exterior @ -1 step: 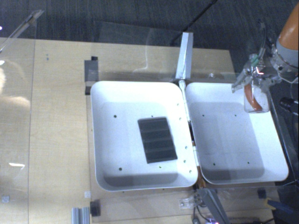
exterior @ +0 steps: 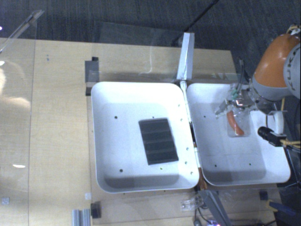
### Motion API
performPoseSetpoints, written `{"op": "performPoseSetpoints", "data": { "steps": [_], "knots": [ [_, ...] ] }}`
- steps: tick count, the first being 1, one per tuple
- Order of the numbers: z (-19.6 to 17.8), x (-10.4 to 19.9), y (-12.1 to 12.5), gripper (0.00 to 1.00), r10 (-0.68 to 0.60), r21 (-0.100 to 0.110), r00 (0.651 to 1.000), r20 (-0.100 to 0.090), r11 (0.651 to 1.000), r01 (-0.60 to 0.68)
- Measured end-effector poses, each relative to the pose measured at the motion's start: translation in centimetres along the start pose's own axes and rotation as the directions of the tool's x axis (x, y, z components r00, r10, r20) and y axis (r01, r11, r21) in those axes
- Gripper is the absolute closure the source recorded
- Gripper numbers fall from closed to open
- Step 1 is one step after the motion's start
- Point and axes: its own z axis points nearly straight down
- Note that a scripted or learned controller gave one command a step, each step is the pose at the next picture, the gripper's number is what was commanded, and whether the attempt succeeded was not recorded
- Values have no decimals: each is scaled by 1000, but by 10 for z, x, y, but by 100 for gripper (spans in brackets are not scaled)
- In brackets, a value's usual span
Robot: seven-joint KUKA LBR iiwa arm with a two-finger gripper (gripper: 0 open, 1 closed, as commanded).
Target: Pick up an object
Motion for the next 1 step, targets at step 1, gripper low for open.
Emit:
{"op": "performPoseSetpoints", "data": {
  "steps": [1],
  "knots": [
    [46,-31,21,0,-105,-7,994,3,994,105]
  ]
}}
